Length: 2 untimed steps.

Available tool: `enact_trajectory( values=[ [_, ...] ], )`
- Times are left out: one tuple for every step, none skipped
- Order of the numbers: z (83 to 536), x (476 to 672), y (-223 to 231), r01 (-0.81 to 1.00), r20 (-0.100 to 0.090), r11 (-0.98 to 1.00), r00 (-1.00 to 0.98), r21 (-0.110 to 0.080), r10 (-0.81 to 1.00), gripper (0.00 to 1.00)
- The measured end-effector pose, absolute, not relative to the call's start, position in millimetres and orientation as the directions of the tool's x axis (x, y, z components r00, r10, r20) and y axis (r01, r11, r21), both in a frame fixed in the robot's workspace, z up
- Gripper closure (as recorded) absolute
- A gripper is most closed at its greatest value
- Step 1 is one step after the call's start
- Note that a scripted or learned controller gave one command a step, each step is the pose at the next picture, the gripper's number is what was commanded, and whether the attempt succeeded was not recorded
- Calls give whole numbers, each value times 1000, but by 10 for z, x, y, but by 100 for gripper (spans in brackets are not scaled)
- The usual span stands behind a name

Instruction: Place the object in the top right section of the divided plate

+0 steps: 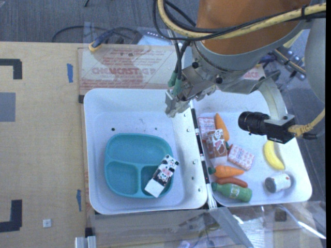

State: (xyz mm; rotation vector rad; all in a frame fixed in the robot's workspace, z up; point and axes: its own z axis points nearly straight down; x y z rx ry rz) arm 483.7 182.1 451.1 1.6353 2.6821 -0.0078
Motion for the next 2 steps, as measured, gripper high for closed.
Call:
enact_trajectory(
  values=[
    [4599, 4839, 1842, 887, -4, 461, -461, -6, 887, 100],
    [4337, 5133, 1405, 844, 0, 536, -536, -4, 844, 100]
  ],
)
